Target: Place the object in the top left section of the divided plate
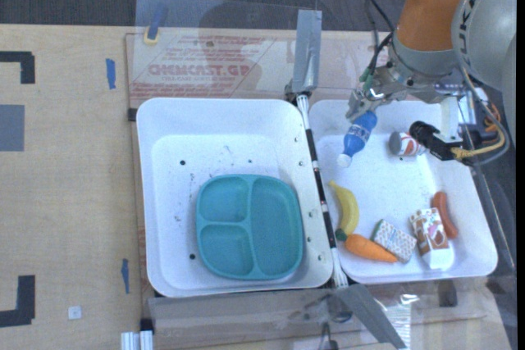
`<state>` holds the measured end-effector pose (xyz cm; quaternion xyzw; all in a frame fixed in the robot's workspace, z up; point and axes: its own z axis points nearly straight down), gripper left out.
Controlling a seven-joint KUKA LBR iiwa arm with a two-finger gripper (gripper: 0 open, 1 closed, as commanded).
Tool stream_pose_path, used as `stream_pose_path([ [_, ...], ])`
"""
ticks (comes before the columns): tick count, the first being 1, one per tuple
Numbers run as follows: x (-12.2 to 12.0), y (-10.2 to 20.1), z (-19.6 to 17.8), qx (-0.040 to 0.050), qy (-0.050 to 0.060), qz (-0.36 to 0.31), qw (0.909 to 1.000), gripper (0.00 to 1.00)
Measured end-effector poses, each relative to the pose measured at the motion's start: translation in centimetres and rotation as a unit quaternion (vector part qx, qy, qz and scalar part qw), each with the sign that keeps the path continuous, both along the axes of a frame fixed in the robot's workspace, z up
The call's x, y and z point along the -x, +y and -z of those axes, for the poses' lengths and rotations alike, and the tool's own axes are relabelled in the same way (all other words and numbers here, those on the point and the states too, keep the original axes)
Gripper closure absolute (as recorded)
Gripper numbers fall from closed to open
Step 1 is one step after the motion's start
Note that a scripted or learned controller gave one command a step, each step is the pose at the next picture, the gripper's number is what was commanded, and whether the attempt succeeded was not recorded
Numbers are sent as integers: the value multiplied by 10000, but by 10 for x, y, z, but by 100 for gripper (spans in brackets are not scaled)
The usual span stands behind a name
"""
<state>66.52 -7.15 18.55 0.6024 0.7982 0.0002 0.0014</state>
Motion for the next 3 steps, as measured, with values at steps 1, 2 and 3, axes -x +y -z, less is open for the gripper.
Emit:
stream_pose_path([
  [1,18,53,-40,-2,2,-949,9955,100],
  [2,55,110,-58,-6,18,-1027,9947,100],
  [3,124,138,-72,-7,26,-1763,9843,100],
])
